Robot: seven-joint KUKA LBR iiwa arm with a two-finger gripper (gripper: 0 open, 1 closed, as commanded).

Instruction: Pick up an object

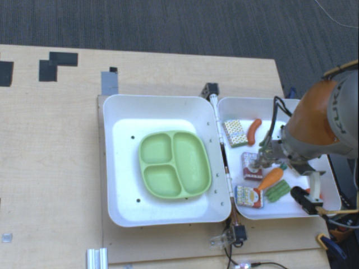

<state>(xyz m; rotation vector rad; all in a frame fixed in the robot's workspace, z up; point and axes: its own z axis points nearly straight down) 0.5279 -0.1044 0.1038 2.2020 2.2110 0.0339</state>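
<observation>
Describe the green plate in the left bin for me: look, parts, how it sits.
The plate is pale green, smooth and plastic-looking, a rounded rectangle with a raised rim. Ridges split it into three wells: one long one on the right side, two smaller ones on the left. It lies flat and right way up, turned slightly askew, near the middle of the left bin's white floor. All three wells look bare, and nothing but the bin touches it.

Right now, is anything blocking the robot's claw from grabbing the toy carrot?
Nothing visible does. The gripper hangs just above the small red packet, right beside the carrot, in the right bin.
</observation>
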